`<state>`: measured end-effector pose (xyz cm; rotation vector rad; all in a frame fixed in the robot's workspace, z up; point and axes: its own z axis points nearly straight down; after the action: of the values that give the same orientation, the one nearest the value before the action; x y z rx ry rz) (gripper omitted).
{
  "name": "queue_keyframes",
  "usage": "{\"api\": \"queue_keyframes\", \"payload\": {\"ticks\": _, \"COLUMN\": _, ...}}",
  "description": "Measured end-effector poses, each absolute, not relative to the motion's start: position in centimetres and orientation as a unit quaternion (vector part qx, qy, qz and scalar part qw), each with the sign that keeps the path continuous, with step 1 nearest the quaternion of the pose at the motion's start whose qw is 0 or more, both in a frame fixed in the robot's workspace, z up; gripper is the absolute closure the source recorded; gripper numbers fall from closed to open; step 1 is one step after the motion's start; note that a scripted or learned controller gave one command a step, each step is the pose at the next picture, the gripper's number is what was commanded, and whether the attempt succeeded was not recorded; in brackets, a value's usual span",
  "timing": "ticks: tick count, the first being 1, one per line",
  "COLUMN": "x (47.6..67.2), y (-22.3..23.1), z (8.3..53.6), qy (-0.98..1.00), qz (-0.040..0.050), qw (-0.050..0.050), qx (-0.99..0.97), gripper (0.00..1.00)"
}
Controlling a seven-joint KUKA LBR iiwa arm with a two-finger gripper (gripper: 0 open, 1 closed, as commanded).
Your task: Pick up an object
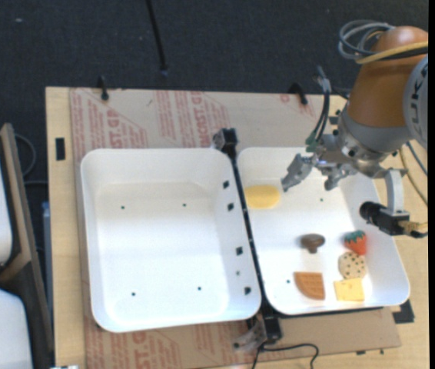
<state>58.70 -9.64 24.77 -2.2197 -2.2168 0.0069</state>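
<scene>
The gripper (315, 173) hung over the far part of the right bin (379, 298), its two fingers (294, 174) spread apart with nothing between them. One finger reached leftward toward the yellow object (263, 197), which lay just to the left and slightly nearer, close to the divider between the bins. The finger's tip looked close to the object, but whether it touched it could not be told. The yellow object was a flattish oval with its long axis running left to right.

The arm (383, 83) came in from the right, its orange band above the wrist, the wrist bent downward toward the bin floor.

Nearer in the same bin lay a small brown mushroom-shaped piece (313, 242), a red strawberry-like piece (356, 242) to its right, a speckled round cookie (351, 265) just near of that, an orange-brown wedge (310, 284) and a yellow cheese-like block (349, 290) at the near edge. The left bin (94, 206) sat beside it, both on a cardboard sheet (156, 118).
</scene>
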Motion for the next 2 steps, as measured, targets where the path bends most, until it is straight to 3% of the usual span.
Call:
{"api": "queue_keyframes", "payload": {"ticks": 1, "x": 58.8, "y": -9.6, "z": 25.2, "qy": -0.707, "qz": -0.0003, "qw": 0.0, "qx": -0.707, "gripper": 0.0}}
{"api": "queue_keyframes", "payload": {"ticks": 2, "x": 58.4, "y": -10.7, "z": 19.9, "qy": -0.707, "qz": 0.0014, "qw": 0.001, "qx": -0.708, "gripper": 0.0}}
